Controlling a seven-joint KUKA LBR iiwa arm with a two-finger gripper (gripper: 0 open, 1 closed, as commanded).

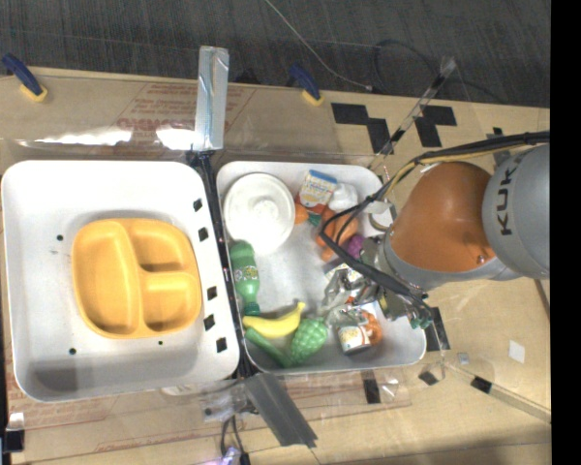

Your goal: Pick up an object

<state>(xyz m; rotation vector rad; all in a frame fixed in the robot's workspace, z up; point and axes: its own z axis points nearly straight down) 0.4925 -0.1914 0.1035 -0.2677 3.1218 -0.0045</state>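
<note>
The gripper (353,294) sits low in the crowded right bin (271,355); whether it pinches anything, I cannot tell. Smooth yellow tray (136,276) fills the left bin (29,260).

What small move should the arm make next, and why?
Probably a short descent straight down. The pincer sits low in the right bin, over clutter near a small carton, with nothing visibly between its fingers.

Even, fairly bright overhead light falls across the left bin (39,289) — its white floor is near washed out, with a soft grey shadow in its near left corner. Just above that bin, the clear tape (97,136) glares white. Focus is slightly soft throughout — small items to its right blur together.
</note>
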